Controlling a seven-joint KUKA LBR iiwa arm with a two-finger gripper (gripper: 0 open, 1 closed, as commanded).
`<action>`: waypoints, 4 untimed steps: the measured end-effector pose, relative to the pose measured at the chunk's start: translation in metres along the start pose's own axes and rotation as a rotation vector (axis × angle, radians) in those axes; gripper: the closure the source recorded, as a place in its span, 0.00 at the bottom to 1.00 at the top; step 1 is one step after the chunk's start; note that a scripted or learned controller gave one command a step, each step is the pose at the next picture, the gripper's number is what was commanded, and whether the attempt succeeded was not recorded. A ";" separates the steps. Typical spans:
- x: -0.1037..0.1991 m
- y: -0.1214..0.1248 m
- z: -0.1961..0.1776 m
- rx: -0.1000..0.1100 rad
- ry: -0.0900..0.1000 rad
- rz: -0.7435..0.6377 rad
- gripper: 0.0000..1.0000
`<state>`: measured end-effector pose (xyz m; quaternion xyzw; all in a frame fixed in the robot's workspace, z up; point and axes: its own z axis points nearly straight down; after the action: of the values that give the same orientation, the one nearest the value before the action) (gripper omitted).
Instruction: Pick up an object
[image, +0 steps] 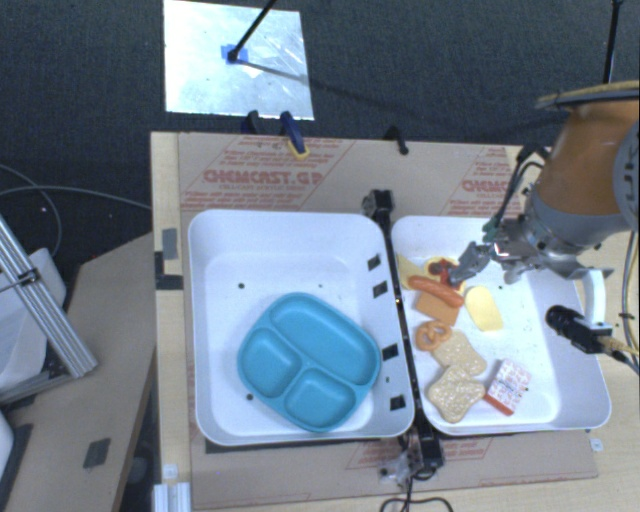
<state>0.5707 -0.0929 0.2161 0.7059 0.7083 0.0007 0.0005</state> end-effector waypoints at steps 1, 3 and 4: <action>-0.010 0.041 0.122 0.004 0.000 -0.001 0.00; -0.051 0.049 0.017 -0.008 -0.004 0.004 1.00; -0.020 -0.018 0.098 0.012 0.004 0.003 1.00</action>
<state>0.5524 -0.1127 0.1176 0.7068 0.7074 -0.0024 -0.0051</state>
